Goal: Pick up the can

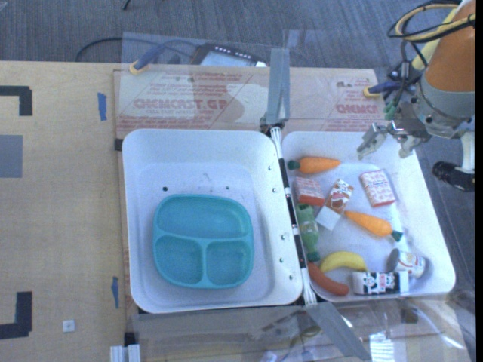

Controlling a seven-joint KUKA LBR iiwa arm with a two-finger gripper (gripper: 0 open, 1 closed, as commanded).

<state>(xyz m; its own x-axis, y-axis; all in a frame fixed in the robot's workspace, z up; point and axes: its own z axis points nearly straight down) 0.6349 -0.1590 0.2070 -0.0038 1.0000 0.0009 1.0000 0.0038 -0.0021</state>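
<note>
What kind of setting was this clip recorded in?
Most likely a robotics lab bench, not a kitchen: two white bins sit on a taped wooden bench, toy food such as a banana fills the right one, and cables trail over carpet.

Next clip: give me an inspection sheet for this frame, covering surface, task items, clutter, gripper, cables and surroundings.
Surface: wooden bench bearing two white bins side by side, left bin and right bin.
Job's things: can lying on its side near the right bin's front right corner.
Clutter: teal divided plate in the left bin; in the right bin two carrots, banana, milk carton, small red-and-white box.
Gripper: gripper open, above the right bin's back right corner, apart from the can, holding nothing.
Cables: yellow and black loops on the arm.
Surroundings: grey carpet.
</note>
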